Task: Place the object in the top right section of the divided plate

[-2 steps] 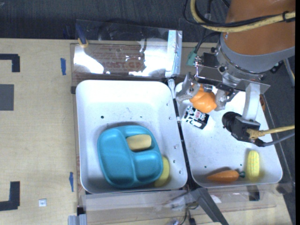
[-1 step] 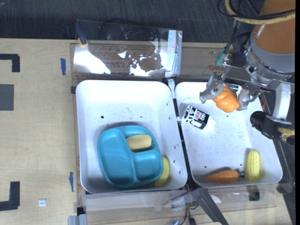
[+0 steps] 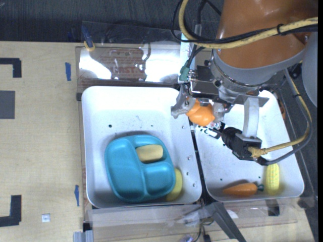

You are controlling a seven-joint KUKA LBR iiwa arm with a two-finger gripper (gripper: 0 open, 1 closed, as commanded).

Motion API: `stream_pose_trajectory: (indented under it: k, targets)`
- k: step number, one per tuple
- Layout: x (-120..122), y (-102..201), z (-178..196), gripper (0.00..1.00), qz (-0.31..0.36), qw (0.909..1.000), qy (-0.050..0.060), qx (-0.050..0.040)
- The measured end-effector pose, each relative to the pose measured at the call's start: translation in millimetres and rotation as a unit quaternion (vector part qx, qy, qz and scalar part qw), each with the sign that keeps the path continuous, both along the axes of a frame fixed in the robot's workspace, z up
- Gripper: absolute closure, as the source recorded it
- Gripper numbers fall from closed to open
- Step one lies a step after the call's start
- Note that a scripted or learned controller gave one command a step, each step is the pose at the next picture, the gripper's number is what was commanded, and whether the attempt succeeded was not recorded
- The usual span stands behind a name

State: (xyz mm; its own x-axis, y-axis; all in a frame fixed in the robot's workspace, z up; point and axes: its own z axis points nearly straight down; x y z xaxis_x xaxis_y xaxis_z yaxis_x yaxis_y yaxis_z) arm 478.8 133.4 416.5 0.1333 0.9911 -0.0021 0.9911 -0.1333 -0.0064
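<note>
Holding an orange object [image 3: 201, 115] between its fingers, my gripper [image 3: 199, 111] hangs over the rim shared by the two bins, at about 1 o'clock from the blue divided plate [image 3: 139, 168], whose top right section already has a yellow piece [image 3: 150, 153] in it. I worry the orange object could slip on the way over, or land on that piece and roll off. My arm's big wrist covers much of the right bin [image 3: 288, 181], and another yellow thing [image 3: 176, 184] at the plate's 4 o'clock edge is half hidden.
</note>
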Motion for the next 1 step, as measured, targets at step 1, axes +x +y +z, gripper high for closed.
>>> stream_pose_trajectory:
  k: [1]
  targets:
    - [0.7,52.8,17.8,1.00,0.053,0.9986,-0.004,0.0007]
